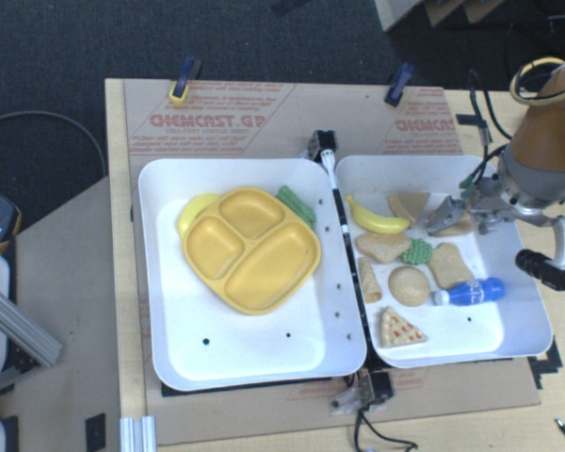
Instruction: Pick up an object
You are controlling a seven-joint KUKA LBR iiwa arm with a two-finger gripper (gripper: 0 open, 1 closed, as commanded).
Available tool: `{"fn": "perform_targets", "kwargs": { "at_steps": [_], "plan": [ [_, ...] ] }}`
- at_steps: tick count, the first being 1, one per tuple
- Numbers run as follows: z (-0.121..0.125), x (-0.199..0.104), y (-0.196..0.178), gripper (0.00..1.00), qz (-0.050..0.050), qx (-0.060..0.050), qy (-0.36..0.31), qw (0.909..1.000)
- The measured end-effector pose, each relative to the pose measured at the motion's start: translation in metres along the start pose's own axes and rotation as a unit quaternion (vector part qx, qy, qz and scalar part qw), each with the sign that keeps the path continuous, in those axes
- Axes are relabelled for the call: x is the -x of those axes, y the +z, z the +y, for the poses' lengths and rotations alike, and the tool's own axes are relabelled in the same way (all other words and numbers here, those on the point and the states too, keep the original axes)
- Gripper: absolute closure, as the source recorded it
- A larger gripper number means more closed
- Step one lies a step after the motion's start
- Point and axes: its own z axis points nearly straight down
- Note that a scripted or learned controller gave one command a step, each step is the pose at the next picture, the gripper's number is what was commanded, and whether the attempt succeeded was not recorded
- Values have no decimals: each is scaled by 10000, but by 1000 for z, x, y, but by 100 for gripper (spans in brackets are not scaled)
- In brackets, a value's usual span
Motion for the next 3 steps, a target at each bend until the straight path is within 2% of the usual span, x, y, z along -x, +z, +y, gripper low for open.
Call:
{"fn": "perform_targets", "kwargs": {
  "at_steps": [1,2,3],
  "plan": [
    [-1,-1,44,0,2,3,-3,10000],
    [1,0,30,100,-13,39,-1,10000],
    [1,4,-34,100,-26,71,-5,10000]
  ]
}}
